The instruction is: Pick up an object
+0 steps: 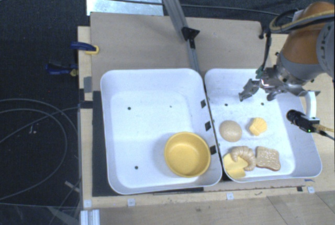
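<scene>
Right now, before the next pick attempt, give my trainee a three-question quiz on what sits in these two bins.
1. True or false: the yellow bowl lies in the left bin.
2. Which item in the right bin lies nearest the gripper? A) toast slice B) small yellow piece C) croissant
3. Fill in: the round beige bun lies to the ___ of the small yellow piece in the camera view.

Key: 1 true. 2 B. 3 left.
</scene>
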You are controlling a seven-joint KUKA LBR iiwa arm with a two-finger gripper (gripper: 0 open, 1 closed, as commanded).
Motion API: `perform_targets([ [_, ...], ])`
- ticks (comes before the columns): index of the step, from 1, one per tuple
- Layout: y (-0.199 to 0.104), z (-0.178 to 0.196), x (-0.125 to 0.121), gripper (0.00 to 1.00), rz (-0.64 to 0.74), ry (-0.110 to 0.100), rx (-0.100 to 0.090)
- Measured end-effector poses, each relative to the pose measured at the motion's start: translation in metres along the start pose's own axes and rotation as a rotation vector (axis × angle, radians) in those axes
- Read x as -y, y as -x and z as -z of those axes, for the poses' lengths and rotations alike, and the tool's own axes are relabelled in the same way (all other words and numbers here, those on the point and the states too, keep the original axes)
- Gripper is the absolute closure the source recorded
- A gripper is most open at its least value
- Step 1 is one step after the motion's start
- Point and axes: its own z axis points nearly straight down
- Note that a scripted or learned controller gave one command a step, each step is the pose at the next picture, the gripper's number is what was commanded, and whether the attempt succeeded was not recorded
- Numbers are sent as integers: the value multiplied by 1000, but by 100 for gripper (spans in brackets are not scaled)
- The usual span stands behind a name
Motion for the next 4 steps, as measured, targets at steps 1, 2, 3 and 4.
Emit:
perform_targets([
  [1, 10, -50, -1, 0, 0, 0, 0],
  [2, 10, -36, -3, 100, 0, 7, 1],
  [3, 12, 27, -11, 100, 4, 11, 2],
  [4, 10, 73, -8, 100, 5, 10, 1],
])
